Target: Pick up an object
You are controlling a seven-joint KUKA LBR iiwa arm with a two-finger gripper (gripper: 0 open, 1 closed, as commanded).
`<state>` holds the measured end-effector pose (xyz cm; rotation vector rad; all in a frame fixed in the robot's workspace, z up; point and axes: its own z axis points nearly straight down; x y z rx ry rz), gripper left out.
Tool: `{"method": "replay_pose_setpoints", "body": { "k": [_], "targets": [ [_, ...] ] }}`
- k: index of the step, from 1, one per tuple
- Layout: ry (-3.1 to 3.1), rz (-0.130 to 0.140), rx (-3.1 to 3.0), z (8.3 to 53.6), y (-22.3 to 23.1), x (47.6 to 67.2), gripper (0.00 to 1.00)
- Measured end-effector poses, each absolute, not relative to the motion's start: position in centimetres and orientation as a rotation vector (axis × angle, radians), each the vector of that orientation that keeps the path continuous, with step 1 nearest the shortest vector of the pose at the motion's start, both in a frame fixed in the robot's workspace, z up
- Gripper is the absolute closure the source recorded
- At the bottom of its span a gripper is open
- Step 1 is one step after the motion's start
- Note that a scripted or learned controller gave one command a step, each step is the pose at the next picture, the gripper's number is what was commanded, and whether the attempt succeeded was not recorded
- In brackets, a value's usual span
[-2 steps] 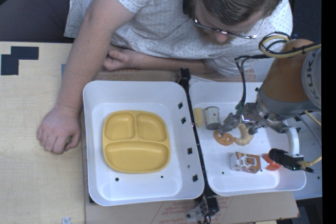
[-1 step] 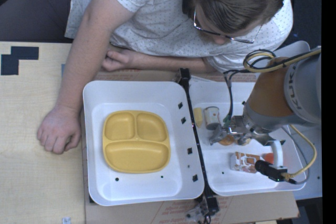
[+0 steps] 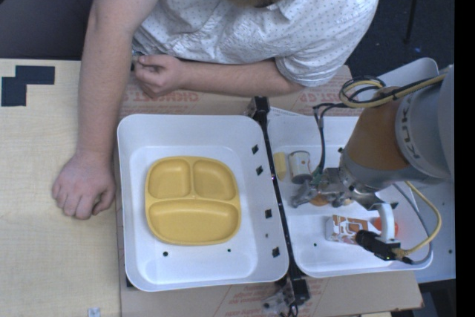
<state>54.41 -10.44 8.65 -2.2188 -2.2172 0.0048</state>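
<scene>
Arm: the grey arm [image 3: 415,137] with its orange band reaches in from the right and bends down over the right bin.
End effector: the end effector [image 3: 315,193] sits low in the right bin [image 3: 312,263], near its left-centre; whether it is spread, pressed together or pinching anything cannot be told, because the wrist and cables cover it.
Objects to pick: a small cylinder-like item [image 3: 300,163] and a pale yellow piece [image 3: 280,164] lie side by side just above the end effector, close to the divider between the bins; something orange [image 3: 323,199] shows just beside the tip, too hidden to identify; an orange-and-white carton [image 3: 347,228] lies flat toward the bin's lower right, near but apart from the end effector.
Left bin: the left bin [image 3: 148,137] holds a yellow plate with three compartments [image 3: 193,200], lying flat near the middle.
Person: a person in a white dotted shirt [image 3: 245,4] leans over the far side; one hand [image 3: 83,189] rests on the wooden surface [image 3: 37,159] just left of the left bin, the other [image 3: 159,73] lies behind the bins.
</scene>
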Motion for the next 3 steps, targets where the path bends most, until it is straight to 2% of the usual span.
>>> {"method": "replay_pose_setpoints", "body": {
  "k": [1,3],
  "targets": [
    [-2.211,0.004,-2.224,9.8,-10.6,54.4,1.00],
    [-2.221,0.001,-2.220,19.6,-12.5,55.2,1.00]
  ]
}}
